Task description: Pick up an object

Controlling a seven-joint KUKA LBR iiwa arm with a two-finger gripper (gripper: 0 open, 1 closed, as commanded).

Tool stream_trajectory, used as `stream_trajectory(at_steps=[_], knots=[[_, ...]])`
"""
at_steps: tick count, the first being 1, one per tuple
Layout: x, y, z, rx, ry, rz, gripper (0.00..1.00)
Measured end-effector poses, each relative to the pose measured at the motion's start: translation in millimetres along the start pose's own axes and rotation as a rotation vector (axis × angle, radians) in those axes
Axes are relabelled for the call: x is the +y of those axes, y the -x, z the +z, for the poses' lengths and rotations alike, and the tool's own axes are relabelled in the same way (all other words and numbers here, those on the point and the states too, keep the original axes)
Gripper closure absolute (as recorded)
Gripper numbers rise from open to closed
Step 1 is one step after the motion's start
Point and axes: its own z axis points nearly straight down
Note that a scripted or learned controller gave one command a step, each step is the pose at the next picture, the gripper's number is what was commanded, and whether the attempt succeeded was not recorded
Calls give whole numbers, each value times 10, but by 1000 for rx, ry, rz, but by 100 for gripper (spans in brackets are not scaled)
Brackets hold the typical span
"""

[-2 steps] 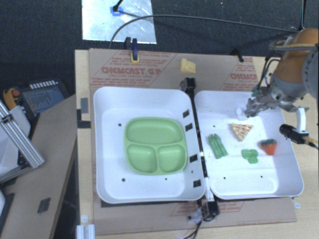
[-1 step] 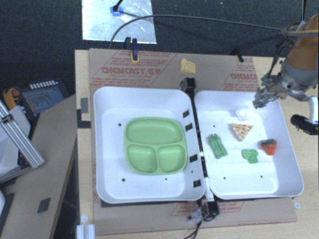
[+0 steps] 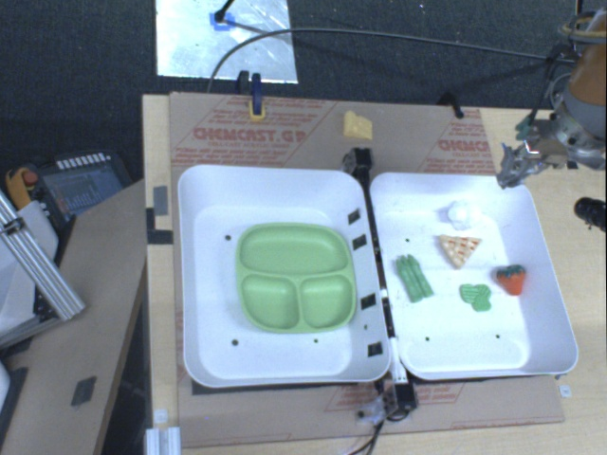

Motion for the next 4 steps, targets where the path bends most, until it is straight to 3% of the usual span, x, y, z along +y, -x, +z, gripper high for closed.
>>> stream_trajectory(at_steps=[4], knots=[[-376,-2128,378,4,-10,-5,100]])
